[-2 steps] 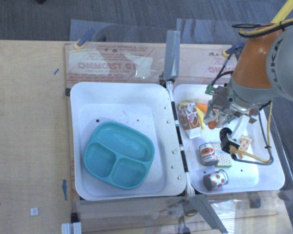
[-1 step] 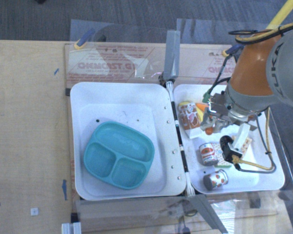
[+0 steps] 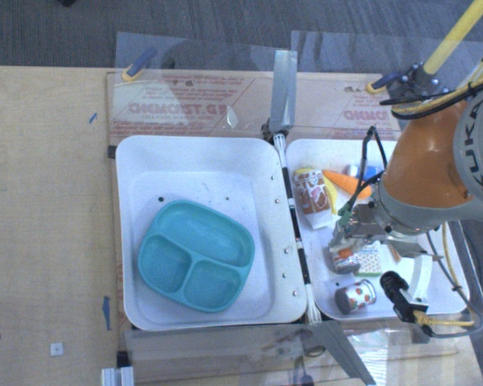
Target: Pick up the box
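Grey carpet runs across the top of the frame above a pale wooden bench [image 3: 40, 215], which carries two shallow white bins side by side.

From my remote station I log the items largest first. The left bin [image 3: 137, 167] fills the centre of the frame and holds a teal divided plate [image 3: 196, 254], lying flat toward its lower left, well apart from the work. The right bin [image 3: 314, 155] sits at centre right. The arm [image 3: 427, 163] (grey, orange band) reaches in from the right edge and hangs over that bin, hiding much of its floor.

The gripper [image 3: 350, 236] is low over the clutter in the middle of the right bin. Whether its jaws are spread or closed I cannot tell, nor can I see anything held between them.

The box [image 3: 312, 193], brown and white, lies flat in the upper left of the right bin against the dividing wall, just up-left of the gripper; I judge it not yet lifted. An orange carrot-shaped item [image 3: 344, 181] lies beside it, and a small can [image 3: 356, 296] rests on its side near the bottom edge.
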